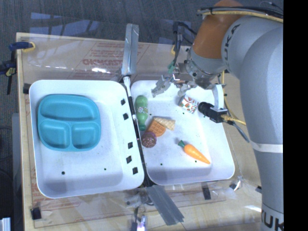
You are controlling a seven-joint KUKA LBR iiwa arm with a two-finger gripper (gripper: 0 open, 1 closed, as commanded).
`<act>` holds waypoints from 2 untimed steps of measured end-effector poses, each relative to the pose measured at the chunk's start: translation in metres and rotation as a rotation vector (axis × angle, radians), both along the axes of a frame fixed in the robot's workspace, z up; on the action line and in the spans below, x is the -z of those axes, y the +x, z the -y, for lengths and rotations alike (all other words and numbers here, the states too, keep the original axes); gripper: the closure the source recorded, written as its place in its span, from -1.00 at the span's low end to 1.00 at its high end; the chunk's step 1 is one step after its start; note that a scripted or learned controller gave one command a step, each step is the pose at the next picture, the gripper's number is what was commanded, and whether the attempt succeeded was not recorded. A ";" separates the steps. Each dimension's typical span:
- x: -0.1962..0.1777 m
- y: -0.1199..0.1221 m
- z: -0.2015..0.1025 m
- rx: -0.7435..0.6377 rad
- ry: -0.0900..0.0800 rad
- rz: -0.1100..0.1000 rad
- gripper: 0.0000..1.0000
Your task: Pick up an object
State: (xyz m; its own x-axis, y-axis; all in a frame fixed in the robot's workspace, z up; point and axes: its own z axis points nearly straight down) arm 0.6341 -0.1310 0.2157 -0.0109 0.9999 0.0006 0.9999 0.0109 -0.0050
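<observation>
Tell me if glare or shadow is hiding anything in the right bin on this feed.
Camera view: glare streaks only the clear sheet behind the bins; the shallow white right bin is evenly lit, with soft shadows, so the orange toy carrot reads sharply. The small white patterned object beside the grey two-finger gripper is too blurred to identify.

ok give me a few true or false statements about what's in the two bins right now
1. The blue divided tray lies in the left bin. True.
2. The toy carrot lies in the left bin. False: it lies in the right bin, toward its near right corner.
3. The hand hovers over the far part of the right bin. True.
4. The green toy vegetable lies against the right bin's right wall. False: it lies by the left wall, next to the divider.
5. The waffle cone piece sits on the blue divided tray. False: it lies on the right bin's floor, beside a dark round toy.
</observation>
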 end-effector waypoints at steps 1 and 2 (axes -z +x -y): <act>0.090 -0.031 0.043 -0.197 0.001 0.001 -1.00; 0.124 -0.071 0.010 -0.237 0.001 0.002 -1.00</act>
